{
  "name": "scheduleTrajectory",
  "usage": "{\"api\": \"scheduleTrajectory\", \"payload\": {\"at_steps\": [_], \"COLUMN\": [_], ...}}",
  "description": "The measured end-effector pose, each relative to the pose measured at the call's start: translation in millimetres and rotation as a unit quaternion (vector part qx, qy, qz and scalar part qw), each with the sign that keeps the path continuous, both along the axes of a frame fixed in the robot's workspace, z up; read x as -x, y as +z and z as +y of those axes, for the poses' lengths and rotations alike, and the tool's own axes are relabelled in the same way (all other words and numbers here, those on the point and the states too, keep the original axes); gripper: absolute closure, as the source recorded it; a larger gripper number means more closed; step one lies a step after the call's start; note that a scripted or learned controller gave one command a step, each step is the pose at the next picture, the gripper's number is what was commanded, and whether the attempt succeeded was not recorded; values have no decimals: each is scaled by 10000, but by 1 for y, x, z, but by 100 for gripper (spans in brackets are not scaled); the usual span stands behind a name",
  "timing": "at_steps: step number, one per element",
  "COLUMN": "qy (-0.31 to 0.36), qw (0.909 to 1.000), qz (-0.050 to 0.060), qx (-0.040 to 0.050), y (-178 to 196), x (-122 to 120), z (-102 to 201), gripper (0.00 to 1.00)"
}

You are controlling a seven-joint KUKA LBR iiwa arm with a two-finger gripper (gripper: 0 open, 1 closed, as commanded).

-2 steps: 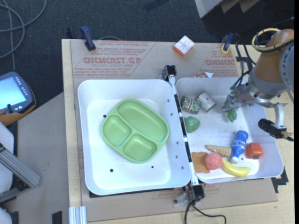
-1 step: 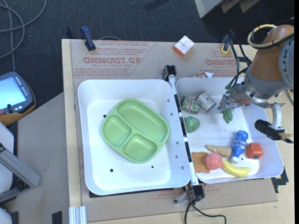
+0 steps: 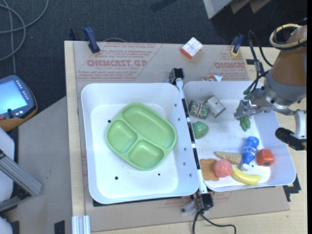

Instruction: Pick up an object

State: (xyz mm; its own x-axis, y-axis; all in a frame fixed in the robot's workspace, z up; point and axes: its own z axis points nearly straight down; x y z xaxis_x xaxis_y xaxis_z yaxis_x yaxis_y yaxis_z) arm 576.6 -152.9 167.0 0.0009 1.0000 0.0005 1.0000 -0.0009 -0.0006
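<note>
The left bin [image 3: 97, 130] bears a smooth green divided tray [image 3: 141, 135]. In the right bin [image 3: 287, 167], the gripper [image 3: 245, 117] pinches a small dark-green object [image 3: 244, 123] between closed fingers. Nearby lie a blue bottle [image 3: 249, 150], a curved yellow banana [image 3: 245, 177] and a round pink ball [image 3: 223, 168].

arm [image 3: 290, 57]: cut off at right edge | hand [image 3: 245, 112]: finger state unclear | monitor [image 3: 13, 99]: cropped left

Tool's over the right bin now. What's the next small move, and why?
Probably a short, slow lift. The tool sits in the right bin with a small green item at its tip, apart from the blue bottle below. Whether it is gripped is unclear; lifting would show that.
</note>
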Motion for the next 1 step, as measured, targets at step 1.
{"api": "scheduleTrajectory", "payload": {"at_steps": [1], "qy": [60], "qw": [10000], "qz": [-27], "qx": [-17], "y": [19], "x": [-15], "z": [106], "gripper": [100]}}
